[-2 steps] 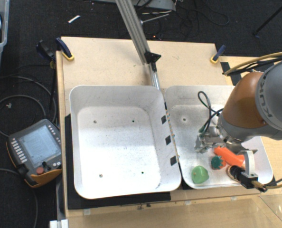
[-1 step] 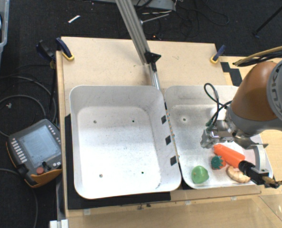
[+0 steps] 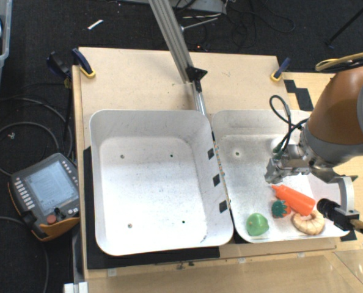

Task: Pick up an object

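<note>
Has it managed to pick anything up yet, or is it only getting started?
Nothing looks picked up yet. The carrot, green ball and ring all lie in the right bin. The gripper is low in that bin, just above the carrot. The grasp and lift are left.

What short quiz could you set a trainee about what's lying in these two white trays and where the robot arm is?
1. True or false: the green ball lies in the left bin.
2. Which thing touches the carrot's leafy end: A) the beige ring-shaped thing, B) the small dark green thing, C) the handheld control unit?
3. Fill in: the gripper is over the ____ bin.

Key
1. False; it lies near the front edge of the right bin.
2. B; it sits at the left end of the orange carrot.
3. Right.
</note>
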